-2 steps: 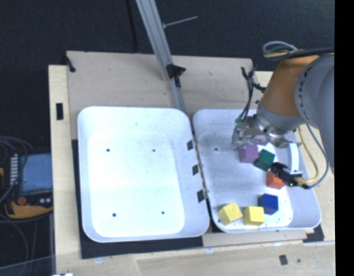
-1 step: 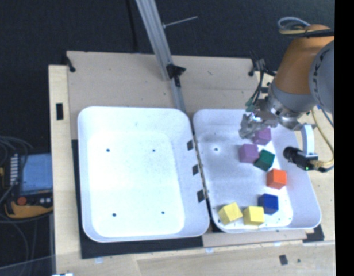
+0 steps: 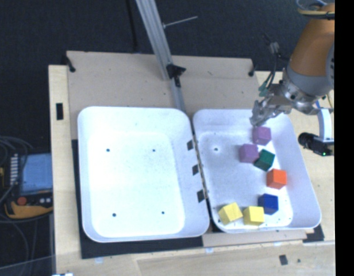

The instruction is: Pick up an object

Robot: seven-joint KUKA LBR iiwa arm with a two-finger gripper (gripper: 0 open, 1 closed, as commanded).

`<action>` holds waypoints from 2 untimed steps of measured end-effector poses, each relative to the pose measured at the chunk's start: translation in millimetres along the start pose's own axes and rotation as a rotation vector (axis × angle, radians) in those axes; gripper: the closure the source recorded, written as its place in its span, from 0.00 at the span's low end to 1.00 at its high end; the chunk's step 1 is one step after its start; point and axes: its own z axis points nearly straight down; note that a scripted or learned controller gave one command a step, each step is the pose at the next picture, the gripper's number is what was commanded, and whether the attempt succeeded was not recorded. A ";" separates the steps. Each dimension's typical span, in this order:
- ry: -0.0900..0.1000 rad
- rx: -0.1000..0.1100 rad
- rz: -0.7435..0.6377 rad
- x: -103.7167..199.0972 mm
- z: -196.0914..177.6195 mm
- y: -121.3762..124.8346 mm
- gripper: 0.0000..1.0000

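Note:
My gripper (image 3: 258, 119) hangs over the far right part of the right bin (image 3: 223, 125), just above a purple block (image 3: 261, 134). A second purple block (image 3: 249, 152) lies to the lower left of the first, touching a green block (image 3: 265, 159). Further forward lie an orange block (image 3: 276, 178), a blue block (image 3: 269, 203) and two yellow blocks (image 3: 230, 213) (image 3: 253, 215). I see nothing held between the gripper's tips.
The left bin (image 3: 134, 171) sits beside the right one, with black clips (image 3: 195, 169) along the seam. A slanted metal pole (image 3: 157, 36) rises behind the bins. A blue box and cables (image 3: 33, 174) lie off the bench at left.

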 end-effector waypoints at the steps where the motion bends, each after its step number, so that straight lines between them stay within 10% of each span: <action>1: 0.001 0.004 -0.002 -0.7 -14.3 1.0 1.00; 2: 0.003 0.007 -0.003 56.5 -17.9 1.0 1.00</action>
